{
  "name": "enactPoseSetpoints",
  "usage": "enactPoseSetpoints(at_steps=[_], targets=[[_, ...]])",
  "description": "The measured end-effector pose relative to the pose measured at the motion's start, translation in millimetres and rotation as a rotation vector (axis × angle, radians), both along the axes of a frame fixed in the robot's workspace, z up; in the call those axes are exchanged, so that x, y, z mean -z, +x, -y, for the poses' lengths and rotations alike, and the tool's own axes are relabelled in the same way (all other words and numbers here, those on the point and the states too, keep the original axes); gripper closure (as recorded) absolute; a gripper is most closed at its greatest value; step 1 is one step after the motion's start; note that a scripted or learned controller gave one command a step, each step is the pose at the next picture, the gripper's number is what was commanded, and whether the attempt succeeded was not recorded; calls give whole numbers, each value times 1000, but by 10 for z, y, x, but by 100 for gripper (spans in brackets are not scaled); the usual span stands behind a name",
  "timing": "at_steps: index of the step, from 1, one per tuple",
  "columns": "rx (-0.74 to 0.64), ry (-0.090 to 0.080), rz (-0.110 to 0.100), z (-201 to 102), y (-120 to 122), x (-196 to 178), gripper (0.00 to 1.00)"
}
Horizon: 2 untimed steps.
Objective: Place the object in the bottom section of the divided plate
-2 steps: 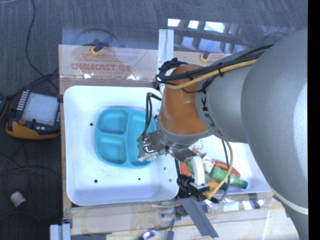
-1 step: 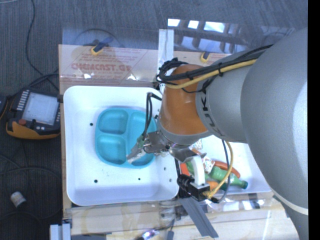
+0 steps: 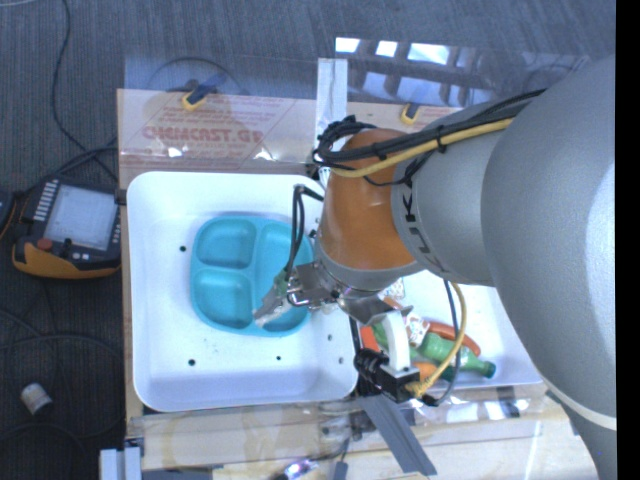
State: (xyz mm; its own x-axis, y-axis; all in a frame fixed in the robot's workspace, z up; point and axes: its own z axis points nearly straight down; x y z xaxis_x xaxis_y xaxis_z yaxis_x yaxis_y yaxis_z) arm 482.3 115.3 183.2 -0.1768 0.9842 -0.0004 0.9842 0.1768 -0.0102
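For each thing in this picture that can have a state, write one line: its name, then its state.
divided plate: lying flat in the left bin, visible sections bare.
left bin: holds the divided plate.
right bin: holds a pile of toy food.
toy food: heaped together in the right bin, partly hidden by the arm.
hand: over the plate's right edge.

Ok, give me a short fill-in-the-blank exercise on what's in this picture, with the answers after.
1. The divided plate is coloured ____.
2. The plate lies in the ____ bin as the camera sees it.
3. The arm has an ____ band above the wrist.
4. The toy vegetables lie in the ____ bin.

Missing words: blue; left; orange; right.
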Motion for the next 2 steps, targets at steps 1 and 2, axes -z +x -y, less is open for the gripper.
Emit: enactPoseSetpoints(at_steps=[1, 2], targets=[[0, -2, -8, 1, -4, -59, 100], [411, -8, 2, -141, 442, -80, 100]])
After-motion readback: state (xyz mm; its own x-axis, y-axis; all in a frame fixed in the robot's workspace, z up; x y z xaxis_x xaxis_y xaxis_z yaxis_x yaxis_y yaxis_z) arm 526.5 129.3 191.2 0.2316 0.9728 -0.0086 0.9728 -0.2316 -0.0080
